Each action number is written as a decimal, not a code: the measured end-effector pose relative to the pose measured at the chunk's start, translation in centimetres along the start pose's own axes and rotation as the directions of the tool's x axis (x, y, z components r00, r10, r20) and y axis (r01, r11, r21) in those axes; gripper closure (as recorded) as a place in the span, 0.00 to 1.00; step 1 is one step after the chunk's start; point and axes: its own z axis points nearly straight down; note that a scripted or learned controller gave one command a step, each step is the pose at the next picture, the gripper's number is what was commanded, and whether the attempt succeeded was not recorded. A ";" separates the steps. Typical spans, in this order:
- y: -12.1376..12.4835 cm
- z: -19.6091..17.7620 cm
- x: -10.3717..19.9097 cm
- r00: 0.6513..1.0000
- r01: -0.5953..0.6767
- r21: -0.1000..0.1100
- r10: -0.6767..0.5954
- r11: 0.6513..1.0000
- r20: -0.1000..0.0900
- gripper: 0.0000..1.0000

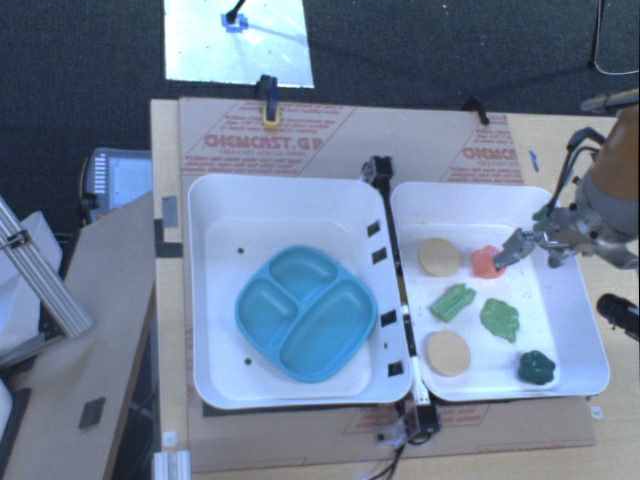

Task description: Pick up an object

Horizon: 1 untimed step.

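Fingers (510, 250) beside small salmon-pink lump (485, 262), grip unclear; right bin (580, 368)

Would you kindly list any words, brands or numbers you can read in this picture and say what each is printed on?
"CHEMCAST GP", red print on the pale protective sheet under the two white bins, left of centre.
"CHEMCAST", the same red print repeated at the sheet's right; letters after it are too blurred to read.
Fainter repeats elsewhere on the sheet: unreadable.
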 end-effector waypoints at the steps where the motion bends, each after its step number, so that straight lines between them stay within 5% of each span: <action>1: 0.5 4.3 -0.1 1.000 -0.002 0.002 0.002 1.000 0.000 0.00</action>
